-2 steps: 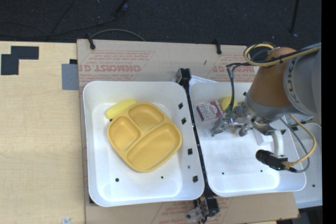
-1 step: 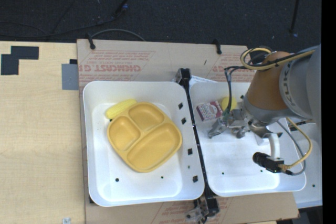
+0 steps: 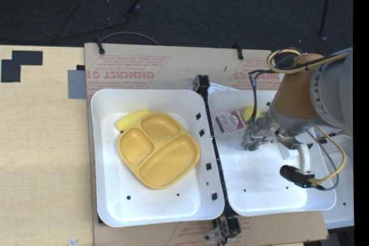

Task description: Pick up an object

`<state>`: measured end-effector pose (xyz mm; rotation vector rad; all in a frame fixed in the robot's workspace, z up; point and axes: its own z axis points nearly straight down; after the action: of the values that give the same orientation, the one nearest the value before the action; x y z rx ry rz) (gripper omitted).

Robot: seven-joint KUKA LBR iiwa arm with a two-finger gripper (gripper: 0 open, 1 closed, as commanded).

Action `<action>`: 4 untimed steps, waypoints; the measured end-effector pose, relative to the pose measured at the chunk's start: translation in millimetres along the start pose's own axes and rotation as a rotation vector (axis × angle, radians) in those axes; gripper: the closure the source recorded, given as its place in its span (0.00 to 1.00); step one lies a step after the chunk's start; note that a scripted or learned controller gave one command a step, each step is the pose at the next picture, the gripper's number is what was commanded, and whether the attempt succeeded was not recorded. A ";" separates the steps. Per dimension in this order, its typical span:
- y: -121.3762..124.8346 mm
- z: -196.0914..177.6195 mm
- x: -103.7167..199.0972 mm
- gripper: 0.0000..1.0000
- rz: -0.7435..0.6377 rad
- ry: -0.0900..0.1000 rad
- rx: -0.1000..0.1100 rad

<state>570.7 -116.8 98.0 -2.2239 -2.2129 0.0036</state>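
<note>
The pincer (image 3: 252, 139) hangs low in the right bin (image 3: 271, 193) beside a small packet (image 3: 229, 121); its grip I cannot tell.

A yellow plate (image 3: 158, 150) with three sections lies flat in the left bin with a yellow banana (image 3: 132, 118) touching its top left edge, while a small red and white packet (image 3: 229, 121) lies in the right bin beside a small yellow thing (image 3: 248, 113).

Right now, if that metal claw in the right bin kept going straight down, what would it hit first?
Probably the bare floor of the right bin beneath the end effector; the small red-and-white packet lies beside it, though depth is unclear.
</note>
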 end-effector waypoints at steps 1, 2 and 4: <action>0.2 -42.1 -0.1 1.00 -0.003 -0.001 -0.005; -1.6 -104.6 -4.8 1.00 -0.006 -0.002 -0.007; 5.4 -158.3 39.4 1.00 -0.009 0.000 -0.003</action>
<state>576.9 -77.6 256.3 -2.2157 -2.2244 0.0001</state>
